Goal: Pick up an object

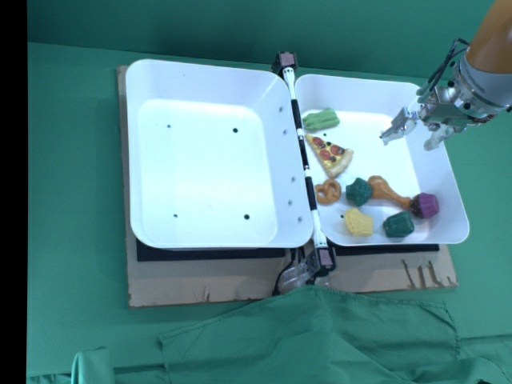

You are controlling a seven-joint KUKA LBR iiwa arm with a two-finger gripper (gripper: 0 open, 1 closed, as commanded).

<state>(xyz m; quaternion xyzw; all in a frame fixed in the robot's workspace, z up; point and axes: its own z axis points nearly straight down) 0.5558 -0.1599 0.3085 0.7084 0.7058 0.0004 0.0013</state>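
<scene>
Hovering over the right bin [448, 174], the gripper [416, 133] is spreading its fingers [395, 128] apart with nothing between them. Left of the fingers, a green toy [321, 119] is lying near the bin's divider, and a pizza slice [330, 154] is sitting below it. Well below the fingers, a pretzel [327, 190], drumstick [388, 190], yellow piece [358, 223] and purple piece [426, 206] are clustering.

A green tabletop [72, 174] is carrying a flat sheet of brown cardboard [176, 294], its front edge ragged. On the cardboard a black mat [208, 254] is lying, and two white bins [152, 74] are sitting side by side on it. Rumpled green cloth [320, 342] is bunching along the near edge.
</scene>
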